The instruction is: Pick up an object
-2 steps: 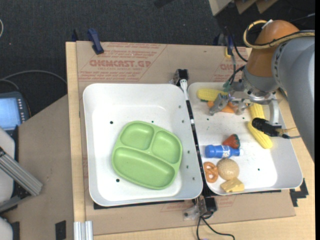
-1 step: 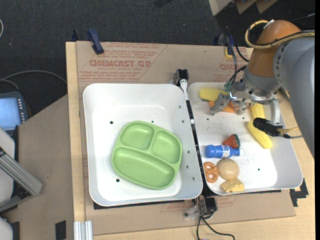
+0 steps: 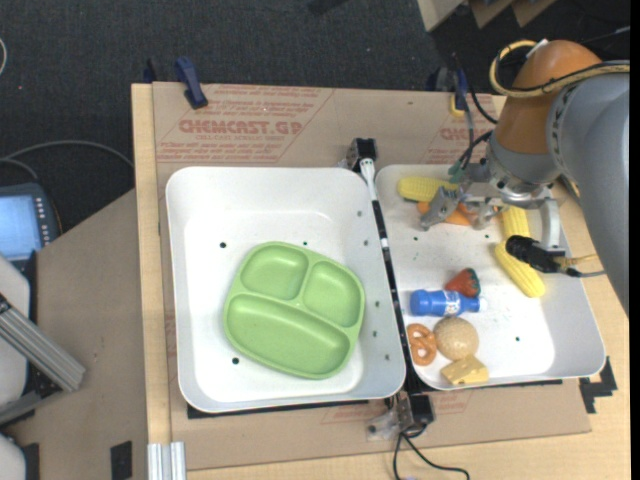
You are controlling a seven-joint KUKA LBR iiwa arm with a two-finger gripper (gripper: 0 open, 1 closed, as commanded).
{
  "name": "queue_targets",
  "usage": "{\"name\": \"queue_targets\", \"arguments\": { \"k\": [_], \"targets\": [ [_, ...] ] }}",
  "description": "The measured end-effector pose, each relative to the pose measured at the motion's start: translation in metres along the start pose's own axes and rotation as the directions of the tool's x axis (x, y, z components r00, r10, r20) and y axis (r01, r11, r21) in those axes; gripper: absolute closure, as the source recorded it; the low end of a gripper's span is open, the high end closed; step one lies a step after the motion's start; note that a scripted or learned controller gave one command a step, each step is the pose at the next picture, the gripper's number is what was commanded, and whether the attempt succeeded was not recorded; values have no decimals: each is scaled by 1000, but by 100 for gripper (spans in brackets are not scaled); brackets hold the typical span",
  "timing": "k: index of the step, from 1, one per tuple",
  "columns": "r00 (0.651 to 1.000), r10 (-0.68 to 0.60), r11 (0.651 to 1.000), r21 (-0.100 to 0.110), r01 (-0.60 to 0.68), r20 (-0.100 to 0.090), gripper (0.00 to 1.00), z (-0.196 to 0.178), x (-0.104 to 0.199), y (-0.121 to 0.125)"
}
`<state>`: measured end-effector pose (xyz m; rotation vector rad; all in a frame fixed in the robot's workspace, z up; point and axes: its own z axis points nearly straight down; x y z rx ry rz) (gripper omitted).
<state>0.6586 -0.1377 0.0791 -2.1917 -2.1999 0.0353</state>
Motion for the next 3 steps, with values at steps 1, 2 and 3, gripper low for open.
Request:
{"name": "queue_targets", "arguments": {
  "k": [1, 2, 3],
  "targets": [
    [1000, 0, 1000, 1, 0, -7, 0, 0, -5, 0],
    [1000, -2, 1000, 2, 2, -12, 0, -1, -12, 1],
    [1000, -2, 1000, 1, 2, -10, 0, -1, -15, 1]
  ]
}}
